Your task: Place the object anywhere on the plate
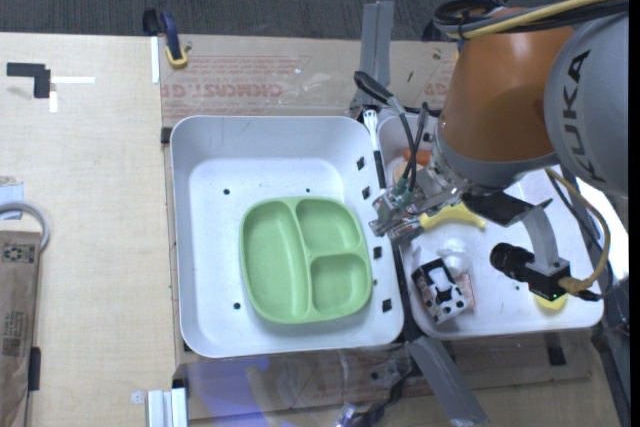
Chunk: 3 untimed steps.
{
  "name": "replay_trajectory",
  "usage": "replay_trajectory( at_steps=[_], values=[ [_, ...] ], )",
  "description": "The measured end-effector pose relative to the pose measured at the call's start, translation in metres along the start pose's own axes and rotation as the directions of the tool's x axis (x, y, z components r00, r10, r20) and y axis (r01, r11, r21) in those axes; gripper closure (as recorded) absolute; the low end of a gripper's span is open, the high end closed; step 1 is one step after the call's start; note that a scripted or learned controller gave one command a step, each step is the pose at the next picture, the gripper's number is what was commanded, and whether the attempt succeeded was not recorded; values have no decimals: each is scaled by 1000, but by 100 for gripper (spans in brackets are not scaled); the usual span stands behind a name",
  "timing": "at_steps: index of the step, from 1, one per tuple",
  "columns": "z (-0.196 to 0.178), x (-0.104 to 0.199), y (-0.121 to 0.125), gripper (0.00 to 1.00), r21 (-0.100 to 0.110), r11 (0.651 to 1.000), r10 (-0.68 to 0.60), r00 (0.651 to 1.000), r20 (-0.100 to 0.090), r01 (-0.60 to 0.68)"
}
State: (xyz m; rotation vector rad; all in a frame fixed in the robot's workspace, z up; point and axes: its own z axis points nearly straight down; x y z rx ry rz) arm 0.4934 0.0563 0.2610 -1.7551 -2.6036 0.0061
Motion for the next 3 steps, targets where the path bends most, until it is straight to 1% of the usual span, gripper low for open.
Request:
replay_trajectory(
  at_steps=[1,2,3],
  values=[
    [49,27,-5,100,0,999,-48,999,-1,48],
    [49,27,-5,0,0,999,-48,999,-1,48],
    [41,25,-5,100,2,999,-44,999,0,44]
  ],
)
